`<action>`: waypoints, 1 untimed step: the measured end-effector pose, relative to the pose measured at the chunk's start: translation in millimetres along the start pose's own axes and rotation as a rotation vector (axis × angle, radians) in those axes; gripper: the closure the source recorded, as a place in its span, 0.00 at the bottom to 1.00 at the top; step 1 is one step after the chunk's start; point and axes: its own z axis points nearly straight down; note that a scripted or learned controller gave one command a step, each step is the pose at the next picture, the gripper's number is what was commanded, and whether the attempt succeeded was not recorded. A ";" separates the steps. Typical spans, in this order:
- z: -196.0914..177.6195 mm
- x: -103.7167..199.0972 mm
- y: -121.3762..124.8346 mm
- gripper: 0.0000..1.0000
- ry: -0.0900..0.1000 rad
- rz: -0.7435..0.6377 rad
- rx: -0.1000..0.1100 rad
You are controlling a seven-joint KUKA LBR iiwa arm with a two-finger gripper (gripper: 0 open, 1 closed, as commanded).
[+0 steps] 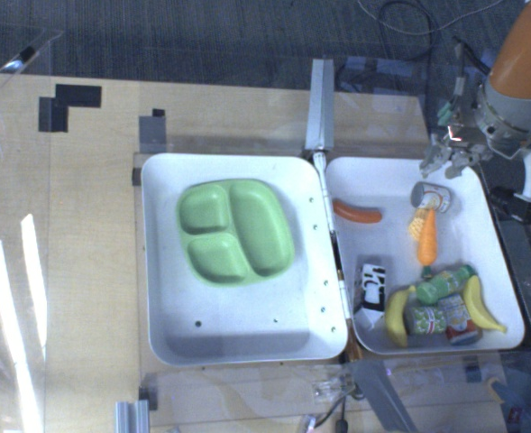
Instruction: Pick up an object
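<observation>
My gripper [452, 162] hangs over the far right corner of the right bin [387, 174], its fingers spread open with nothing between them. Just below it lie a small grey round piece [431, 195] and an orange carrot [425, 234]. A red-orange sausage [357, 212] rests to the left of them. At the bin's near end, a green bottle [443, 285], a can [427, 319] and two bananas [396, 315] [483, 305] are piled together. A black-and-white box [371, 283] lies beside the pile.
The left bin [161, 269] holds a green divided plate [236, 231]. A metal post [319, 106] stands at the back, in line with the wall between the bins. Cables [409, 12] trail on the dark floor behind the bench.
</observation>
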 end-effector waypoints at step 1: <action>-2.1 -6.8 -47.3 1.00 -0.001 0.010 0.001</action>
